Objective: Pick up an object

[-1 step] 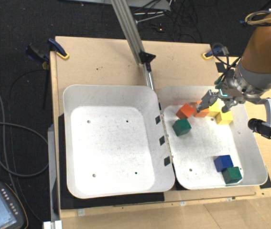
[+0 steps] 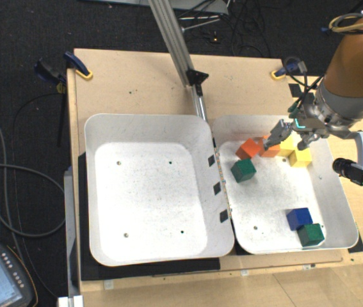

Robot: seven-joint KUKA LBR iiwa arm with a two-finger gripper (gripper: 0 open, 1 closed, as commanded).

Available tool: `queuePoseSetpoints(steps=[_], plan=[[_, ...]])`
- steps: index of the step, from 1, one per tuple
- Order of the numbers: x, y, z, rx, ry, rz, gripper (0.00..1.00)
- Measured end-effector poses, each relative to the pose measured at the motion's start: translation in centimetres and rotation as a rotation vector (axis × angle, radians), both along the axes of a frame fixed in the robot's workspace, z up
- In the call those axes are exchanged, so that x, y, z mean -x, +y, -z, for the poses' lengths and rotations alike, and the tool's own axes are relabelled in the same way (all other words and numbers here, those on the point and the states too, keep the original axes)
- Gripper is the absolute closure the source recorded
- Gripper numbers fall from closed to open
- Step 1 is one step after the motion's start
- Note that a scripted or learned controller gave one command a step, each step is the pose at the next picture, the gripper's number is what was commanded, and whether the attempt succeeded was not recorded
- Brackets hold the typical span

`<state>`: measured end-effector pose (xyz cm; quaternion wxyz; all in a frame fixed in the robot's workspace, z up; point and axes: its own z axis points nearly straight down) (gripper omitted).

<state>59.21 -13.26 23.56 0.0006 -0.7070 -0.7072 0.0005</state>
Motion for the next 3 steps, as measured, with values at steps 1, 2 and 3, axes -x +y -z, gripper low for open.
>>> queuePoseSetpoints(steps=[1,2,3], plan=[[0.7,0.8,5.2,-0.001,0.004,0.001,0.0],[1.5,0.9,9.8,0.0,0.004,0.001,0.0],[0.8,0.8,11.6,0.004,-0.022,-0.002,0.0]])
